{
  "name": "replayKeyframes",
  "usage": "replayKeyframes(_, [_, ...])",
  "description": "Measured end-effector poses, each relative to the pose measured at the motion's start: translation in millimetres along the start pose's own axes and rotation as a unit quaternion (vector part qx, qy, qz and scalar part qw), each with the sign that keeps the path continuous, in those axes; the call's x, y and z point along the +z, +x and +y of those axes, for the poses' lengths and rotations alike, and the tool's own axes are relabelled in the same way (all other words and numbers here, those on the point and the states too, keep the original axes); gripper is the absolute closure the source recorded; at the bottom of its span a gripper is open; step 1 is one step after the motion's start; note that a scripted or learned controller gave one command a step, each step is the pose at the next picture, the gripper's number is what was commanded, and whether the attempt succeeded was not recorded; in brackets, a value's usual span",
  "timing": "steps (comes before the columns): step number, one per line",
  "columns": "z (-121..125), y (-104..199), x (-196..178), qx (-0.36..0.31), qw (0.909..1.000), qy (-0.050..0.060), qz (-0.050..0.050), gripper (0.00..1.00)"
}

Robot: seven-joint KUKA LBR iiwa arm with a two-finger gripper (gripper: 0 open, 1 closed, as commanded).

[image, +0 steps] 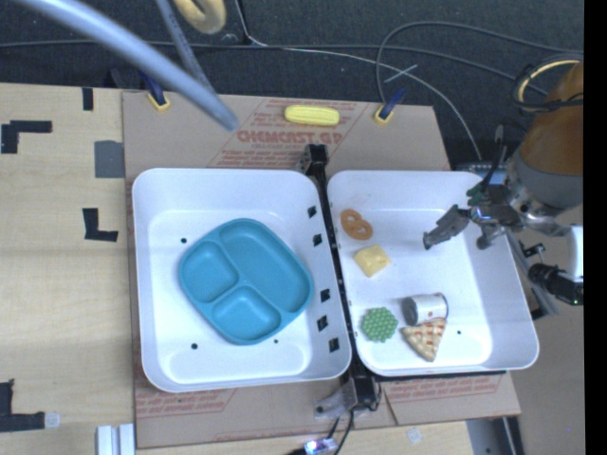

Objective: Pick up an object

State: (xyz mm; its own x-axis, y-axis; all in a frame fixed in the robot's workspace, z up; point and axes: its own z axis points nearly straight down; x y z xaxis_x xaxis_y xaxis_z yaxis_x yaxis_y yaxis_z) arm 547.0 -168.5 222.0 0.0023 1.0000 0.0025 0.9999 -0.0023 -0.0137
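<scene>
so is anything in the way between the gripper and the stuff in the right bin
Nothing visible is. The gripper hangs over the upper right part of the right bin, and bare white floor lies between it and the pretzel, cheese cube, can, green ball and pizza slice.

light: even, bright, from overhead | shadows: soft, faint inside white bins [152, 254] | glare: mild sheen on blue tray [245, 280] | blur: grey bar [114, 28] at top left out of focus | detail: coarse, slightly grainy
</scene>
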Motion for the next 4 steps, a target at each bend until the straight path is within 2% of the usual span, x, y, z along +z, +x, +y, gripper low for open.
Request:
replayKeyframes(1, [2.7,0.3,-6.6,-0.002,1.0,-0.006,-0.001,0.0])
replayKeyframes(2, [-4.6,4.4,40.6,-0.002,1.0,-0.004,-0.001,0.0])
replayKeyframes(3, [-0.2,8.1,103.7,-0.002,1.0,-0.003,-0.001,0.0])
replayKeyframes(4, [0.5,8.2,138.4,-0.002,1.0,-0.007,-0.002,0.0])
